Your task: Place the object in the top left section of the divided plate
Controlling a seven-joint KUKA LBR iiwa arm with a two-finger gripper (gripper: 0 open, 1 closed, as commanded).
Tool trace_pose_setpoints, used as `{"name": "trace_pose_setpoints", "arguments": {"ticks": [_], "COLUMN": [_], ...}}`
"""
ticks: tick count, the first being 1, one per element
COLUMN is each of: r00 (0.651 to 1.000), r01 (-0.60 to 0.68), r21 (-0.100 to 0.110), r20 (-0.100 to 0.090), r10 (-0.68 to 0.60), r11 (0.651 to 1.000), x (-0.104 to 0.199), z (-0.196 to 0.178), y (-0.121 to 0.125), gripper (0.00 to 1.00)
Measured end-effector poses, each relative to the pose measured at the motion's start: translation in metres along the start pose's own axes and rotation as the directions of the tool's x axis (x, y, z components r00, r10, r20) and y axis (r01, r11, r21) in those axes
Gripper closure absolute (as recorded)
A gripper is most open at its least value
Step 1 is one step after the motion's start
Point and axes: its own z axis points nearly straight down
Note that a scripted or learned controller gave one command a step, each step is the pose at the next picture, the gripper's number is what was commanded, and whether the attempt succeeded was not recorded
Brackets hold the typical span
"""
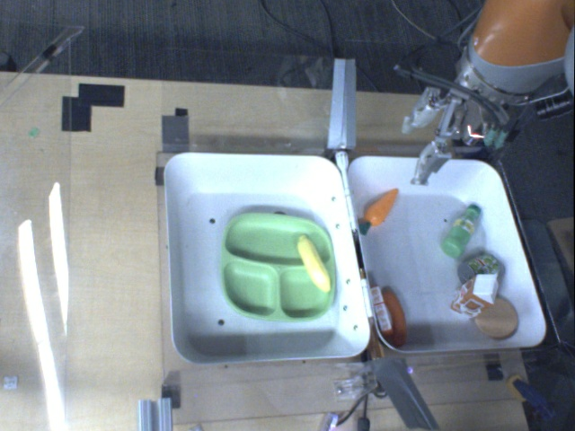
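From the camera view above the table (pixel 108 241), my end effector (pixel 437 155) hung over the far edge of the right bin (pixel 422 277), near its upper left corner. I could not tell how it was set, since its tip was too small and blurred; nothing was visible in it.

The green divided plate (pixel 256 281) lay in the middle of the left bin (pixel 193 250). A yellow banana (pixel 314 262) rested on the plate's right side, lying across the ridge between the long far section and the near right section.

In the right bin, an orange carrot (pixel 381 206) lay near the far left corner. A green bottle (pixel 461 230) lay toward the right wall. Below it sat a round tin (pixel 483 265), then a small white and orange carton (pixel 474 296) touching a tan disc (pixel 497 319). A red bottle (pixel 387 314) rested against the near left wall.
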Motion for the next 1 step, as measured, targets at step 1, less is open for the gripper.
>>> {"name": "trace_pose_setpoints", "arguments": {"ticks": [1], "r00": [1.0], "r01": [0.0], "r21": [-0.001], "r20": [0.001], "r10": [0.001], "r11": [1.0], "x": [-0.0105], "z": [0.007], "y": [0.0083], "gripper": [0.0]}}
